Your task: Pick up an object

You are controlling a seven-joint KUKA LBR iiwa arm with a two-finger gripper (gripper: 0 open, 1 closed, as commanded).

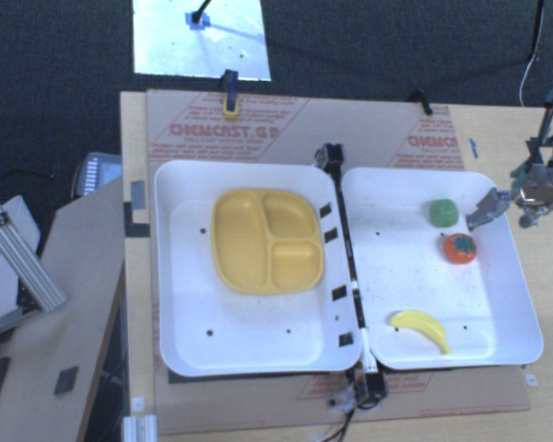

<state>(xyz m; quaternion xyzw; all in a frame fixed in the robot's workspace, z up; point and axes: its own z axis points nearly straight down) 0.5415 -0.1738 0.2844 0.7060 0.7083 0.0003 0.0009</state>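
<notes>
The right white bin (525, 330) holds three objects. A green rounded piece (444, 212) lies near its far right corner. Just in front of that sits an orange-red tomato-like fruit (459, 248), and a yellow banana (422, 328) lies near the bin's front wall. My gripper (511, 206) hangs over the right rim of this bin. It is to the right of the green piece and the tomato, apart from both, with nothing seen in it.
The left white bin (180, 339) holds a yellow divided plate (265, 240). A black hinge strip (344, 247) runs between the bins. Both bins rest on a cardboard sheet (258, 127) on the wooden bench. A cable (537, 26) hangs at the upper right.
</notes>
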